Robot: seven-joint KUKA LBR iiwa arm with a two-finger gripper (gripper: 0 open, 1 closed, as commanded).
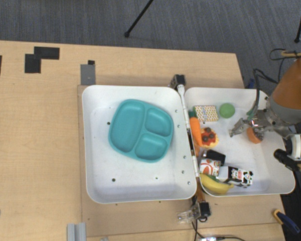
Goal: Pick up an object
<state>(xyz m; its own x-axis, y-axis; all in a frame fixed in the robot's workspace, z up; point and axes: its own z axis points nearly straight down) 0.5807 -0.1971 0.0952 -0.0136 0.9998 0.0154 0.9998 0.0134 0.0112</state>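
Orange and rounded, a small object (254,135) lies in the right bin (271,182), near its right side and about level with the middle of its depth, and this is the thing nearest the gripper (247,127). The gripper's grey metal fingers (237,130) spread leftward and downward from the wrist, one reaching toward the bin's centre and another ending right at the orange object, so the object sits just at the fingertips, touching or nearly touching them on their right side; whether it is between them cannot be told from this slant, and I cannot tell whether the jaws are open or closed. Left of the gripper, apart from it, a green ball (227,110) rests near the bin's far wall, with a small patterned packet (206,113) beside it. Along the bin's left wall lies a carrot (194,129), touching a red and black toy (207,136). Toward the near corner are a banana (213,184), a white and orange carton (210,165) and a black and white item (240,176). The left bin (135,192) holds a teal divided plate (140,129)
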